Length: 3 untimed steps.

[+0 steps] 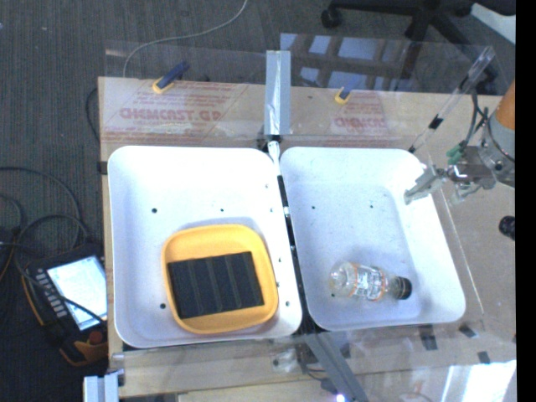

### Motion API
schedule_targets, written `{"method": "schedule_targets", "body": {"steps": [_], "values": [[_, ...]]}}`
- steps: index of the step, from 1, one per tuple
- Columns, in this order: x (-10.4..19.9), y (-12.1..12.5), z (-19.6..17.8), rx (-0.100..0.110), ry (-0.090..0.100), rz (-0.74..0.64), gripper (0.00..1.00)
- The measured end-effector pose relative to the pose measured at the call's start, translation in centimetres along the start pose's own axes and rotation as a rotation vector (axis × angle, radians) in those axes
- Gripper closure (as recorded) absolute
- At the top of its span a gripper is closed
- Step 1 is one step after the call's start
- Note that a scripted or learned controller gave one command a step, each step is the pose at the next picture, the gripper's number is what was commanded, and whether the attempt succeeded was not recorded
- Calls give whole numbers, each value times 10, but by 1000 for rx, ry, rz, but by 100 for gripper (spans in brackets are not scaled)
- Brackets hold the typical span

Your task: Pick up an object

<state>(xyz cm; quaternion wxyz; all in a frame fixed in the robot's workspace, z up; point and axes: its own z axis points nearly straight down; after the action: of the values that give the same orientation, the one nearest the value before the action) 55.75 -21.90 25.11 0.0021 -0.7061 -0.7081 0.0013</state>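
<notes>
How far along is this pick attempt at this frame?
Nothing looks picked yet. The clear bottle lies on its side in the right bin, and the yellow tray sits in the left bin. The gripper is over the right bin's far right edge, apart from the bottle. Reaching, grasping and lifting remain.

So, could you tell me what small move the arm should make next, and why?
Probably bring the hand left and toward the near edge, until it is above the clear bottle. The bottle lies on its side low in the right bin, while the hand sits at that bin's right rim, well apart from it.
</notes>
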Motion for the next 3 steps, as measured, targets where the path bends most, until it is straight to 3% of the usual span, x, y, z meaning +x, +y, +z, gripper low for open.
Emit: {"method": "schedule_targets", "body": {"steps": [1, 2, 3], "values": [[14, -73, 46, 0, 0, -28, 0], [84, -71, 156, -7, -1, -20, 0], [84, -70, 149, -6, -1, -21, 100]]}}
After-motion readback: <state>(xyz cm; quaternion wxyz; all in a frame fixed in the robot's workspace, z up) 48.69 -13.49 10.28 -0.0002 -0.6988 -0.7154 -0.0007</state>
